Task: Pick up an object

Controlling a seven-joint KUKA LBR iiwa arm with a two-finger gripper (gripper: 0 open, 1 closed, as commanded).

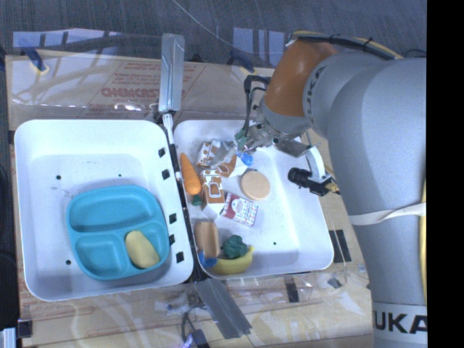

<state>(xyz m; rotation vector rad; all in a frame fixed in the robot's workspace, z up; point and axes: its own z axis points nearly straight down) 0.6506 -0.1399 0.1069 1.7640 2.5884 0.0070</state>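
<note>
The claw (245,141) hangs low over the far part of the right bin (304,227), its tip just above a crumpled silvery packet (216,153); whether it is spread or closed cannot be told from this slanted view, and nothing is seen held in it. The grey arm (370,143) comes in from the right, bulky and bent downward, its orange band (293,75) just above the wrist. In that bin lie a carrot (191,175) along the left wall, a round tan disc (255,185), a red-and-white packet (238,209), a bread roll (206,238), a green piece (233,246) and a banana (232,262). The left bin (43,194) holds a blue divided tray (109,216) with a yellow potato-like lump (142,249) in its near compartment.
</note>
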